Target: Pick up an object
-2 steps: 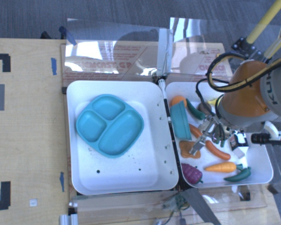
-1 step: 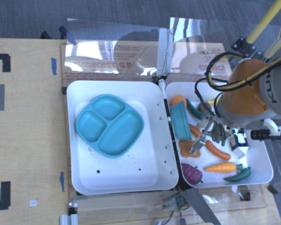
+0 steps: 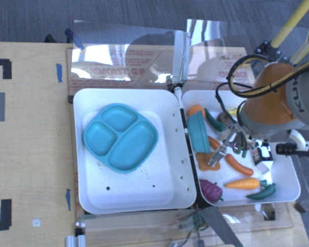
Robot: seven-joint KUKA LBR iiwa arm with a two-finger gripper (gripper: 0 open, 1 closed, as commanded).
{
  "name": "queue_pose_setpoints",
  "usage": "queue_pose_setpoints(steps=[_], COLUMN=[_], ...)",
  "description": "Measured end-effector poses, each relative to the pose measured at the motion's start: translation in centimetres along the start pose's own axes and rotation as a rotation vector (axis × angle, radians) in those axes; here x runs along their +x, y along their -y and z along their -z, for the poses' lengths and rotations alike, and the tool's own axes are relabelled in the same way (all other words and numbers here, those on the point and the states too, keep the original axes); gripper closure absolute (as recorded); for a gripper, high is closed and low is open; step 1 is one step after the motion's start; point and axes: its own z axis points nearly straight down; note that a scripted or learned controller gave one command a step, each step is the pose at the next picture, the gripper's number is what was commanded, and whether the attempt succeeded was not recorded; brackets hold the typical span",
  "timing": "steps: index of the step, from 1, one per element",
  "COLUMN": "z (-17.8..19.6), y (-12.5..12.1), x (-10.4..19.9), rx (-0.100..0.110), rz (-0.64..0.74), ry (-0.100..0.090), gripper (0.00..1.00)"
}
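My two-finger metal gripper (image 3: 215,158) reaches into the right shallow white bin (image 3: 290,185); whether it is open or closed, I cannot tell. Its tips meet a flat orange piece (image 3: 205,162) near the divider, beside an upright teal plastic dish (image 3: 198,132). The left white bin (image 3: 92,194) holds a blue three-compartment plate (image 3: 121,137), with open floor along its front edge.

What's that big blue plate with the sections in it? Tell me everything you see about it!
The blue divided plate is a light blue tray, plastic by the look of it, with rounded corners and raised ridges that split it into three compartments: two smaller ones and one longer one. It lies flat and turned at an angle in the left white bin, a little toward that bin's far side. It rests on the bin's floor.
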Motion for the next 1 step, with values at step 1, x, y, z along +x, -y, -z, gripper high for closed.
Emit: queue_pose_setpoints(steps=[1], z=[1.23], y=[-0.23], x=[-0.21], rx=[-0.004], rz=[0.002], ry=[0.009], gripper=[1.0])
